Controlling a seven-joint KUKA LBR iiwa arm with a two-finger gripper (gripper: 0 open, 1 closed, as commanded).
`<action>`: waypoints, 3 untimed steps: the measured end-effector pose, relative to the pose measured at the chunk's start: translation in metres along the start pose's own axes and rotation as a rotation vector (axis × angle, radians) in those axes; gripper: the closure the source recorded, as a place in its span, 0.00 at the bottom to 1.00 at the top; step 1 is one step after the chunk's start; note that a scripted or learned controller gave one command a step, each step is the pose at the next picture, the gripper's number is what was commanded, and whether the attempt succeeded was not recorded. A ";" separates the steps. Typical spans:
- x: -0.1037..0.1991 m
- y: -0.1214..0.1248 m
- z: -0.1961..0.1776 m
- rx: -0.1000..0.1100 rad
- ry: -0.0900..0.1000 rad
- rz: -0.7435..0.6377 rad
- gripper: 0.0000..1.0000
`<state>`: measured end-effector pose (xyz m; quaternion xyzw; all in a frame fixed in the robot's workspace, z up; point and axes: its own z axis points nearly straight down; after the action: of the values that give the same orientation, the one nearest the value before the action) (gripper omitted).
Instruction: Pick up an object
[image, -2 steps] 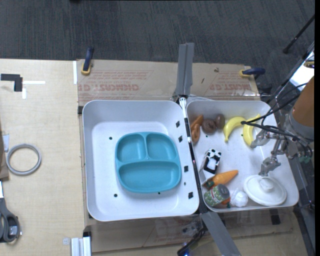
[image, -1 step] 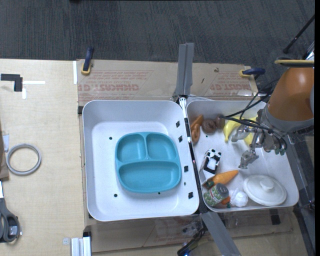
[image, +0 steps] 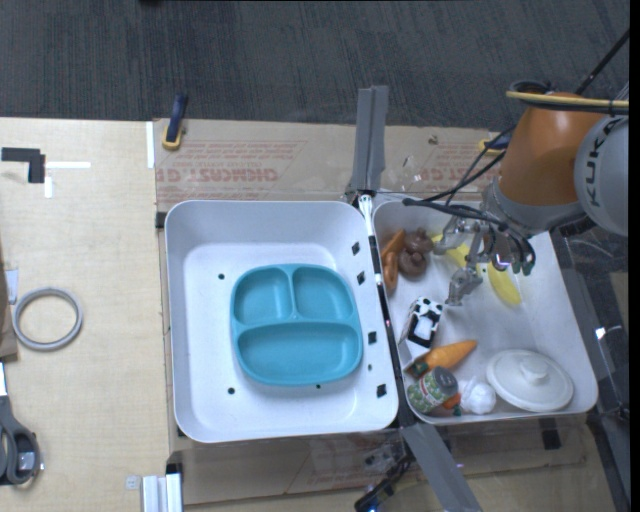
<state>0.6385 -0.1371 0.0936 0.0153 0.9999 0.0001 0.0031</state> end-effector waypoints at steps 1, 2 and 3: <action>-0.007 -0.029 0.001 -0.003 0.015 0.095 0.00; -0.011 -0.030 -0.011 0.000 -0.003 0.095 1.00; 0.037 -0.048 0.000 0.001 0.002 0.213 1.00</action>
<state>0.5999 -0.1840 0.0930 0.1212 0.9926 0.0000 0.0019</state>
